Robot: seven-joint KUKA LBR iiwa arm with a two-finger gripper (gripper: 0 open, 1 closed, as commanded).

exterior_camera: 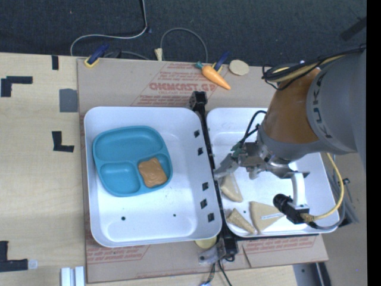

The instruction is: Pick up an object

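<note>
Robot gripper low in right bin, finger state unclear, pale wedge just beside on its near side

left bin: white, a few small black marks
right bin: white
plate: turquoise blue
food on plate: golden brown
wedge pieces: pale cream, tan edges
toy carrot: orange, green tip
round disc: beige
board: brown cardboard, red lettering
desk: light wood, black tape marks
arm: grey, orange band
backdrop: dark blue-black
</note>
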